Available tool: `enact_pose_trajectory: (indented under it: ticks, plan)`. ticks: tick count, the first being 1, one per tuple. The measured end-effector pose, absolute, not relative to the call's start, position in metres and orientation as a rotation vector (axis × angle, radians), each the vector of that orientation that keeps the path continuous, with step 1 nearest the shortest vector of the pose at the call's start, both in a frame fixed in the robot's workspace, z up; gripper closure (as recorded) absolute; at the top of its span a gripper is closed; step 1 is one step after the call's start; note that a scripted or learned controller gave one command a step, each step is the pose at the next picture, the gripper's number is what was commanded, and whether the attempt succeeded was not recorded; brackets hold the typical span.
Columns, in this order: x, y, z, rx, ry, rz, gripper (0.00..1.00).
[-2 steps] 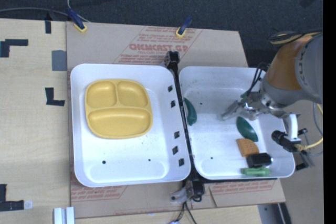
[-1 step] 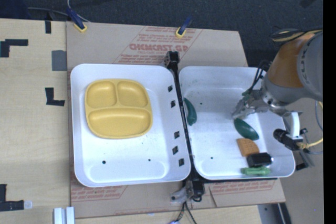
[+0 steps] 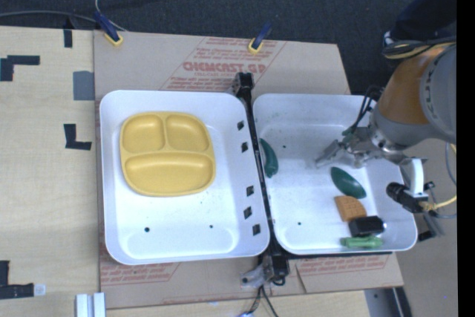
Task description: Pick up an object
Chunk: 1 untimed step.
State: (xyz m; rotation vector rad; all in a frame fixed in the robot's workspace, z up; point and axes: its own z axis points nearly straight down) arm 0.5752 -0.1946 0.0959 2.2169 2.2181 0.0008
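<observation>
Gripper (image 3: 332, 154) hangs over the right bin (image 3: 312, 111), its finger state impossible to tell, just left of a green oval object (image 3: 347, 181). Red print on cardboard (image 3: 223, 67) reads "CHEMCAST GP".

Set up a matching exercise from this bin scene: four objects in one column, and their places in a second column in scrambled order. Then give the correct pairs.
Things:
1. yellow divided plate
2. dark green oval piece
3. tan block
4. bright green stick

Places:
A. along the near edge of the right bin, below a black block
B. in the left bin, toward its far left side
C. in the right bin, between the oval piece and the black block
D. in the right bin, just below the gripper

Pairs: 1-B, 2-D, 3-C, 4-A
</observation>
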Motion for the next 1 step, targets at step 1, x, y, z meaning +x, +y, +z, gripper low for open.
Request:
enact_pose_trajectory:
  ticks: [1]
  plan:
    - [0.6208, -0.1994, 0.0863, 2.217, 2.221, 0.003, 0.00]
